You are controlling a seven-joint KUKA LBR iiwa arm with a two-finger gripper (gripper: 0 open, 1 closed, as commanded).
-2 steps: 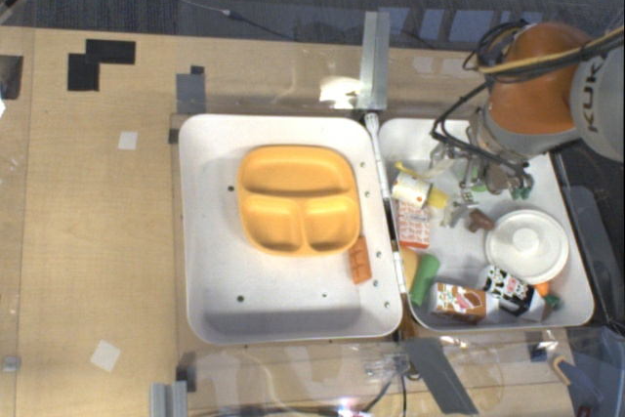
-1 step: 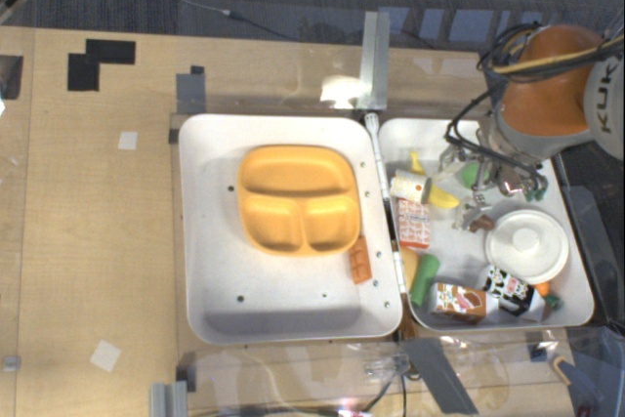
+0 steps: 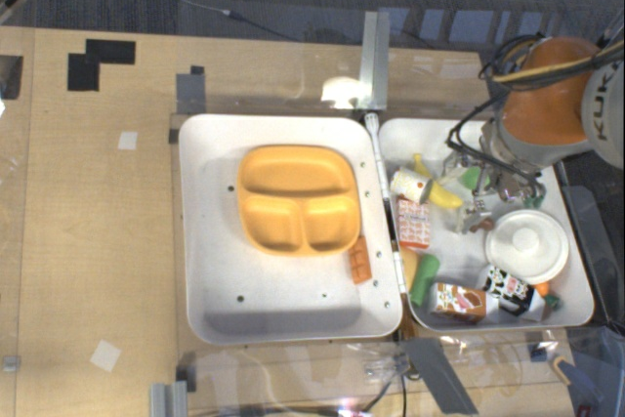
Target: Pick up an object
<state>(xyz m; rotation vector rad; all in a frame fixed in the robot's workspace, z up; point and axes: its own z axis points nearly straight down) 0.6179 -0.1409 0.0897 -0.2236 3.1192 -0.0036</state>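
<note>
My gripper [image 3: 477, 206] hangs low in the right bin [image 3: 582, 296], under the orange wrist band [image 3: 547, 103]. It sits among clutter: a yellow banana [image 3: 441, 192] just to its left, a small green piece [image 3: 471, 178] above it, and a white bowl [image 3: 528, 245] to its lower right. Nothing can be made out held in it. Further left lie a white cup [image 3: 408, 184] and a red-patterned packet [image 3: 414, 226]. A green cylinder [image 3: 424, 276], a brown carton [image 3: 459, 303] and a black-and-white item [image 3: 512, 290] lie near the front.
The left bin [image 3: 200, 239] holds a yellow divided tray [image 3: 298, 200] and a small orange block [image 3: 359, 261] by its right wall. A metal divider post [image 3: 375, 63] stands behind the two bins. Cables loop over the arm at the upper right.
</note>
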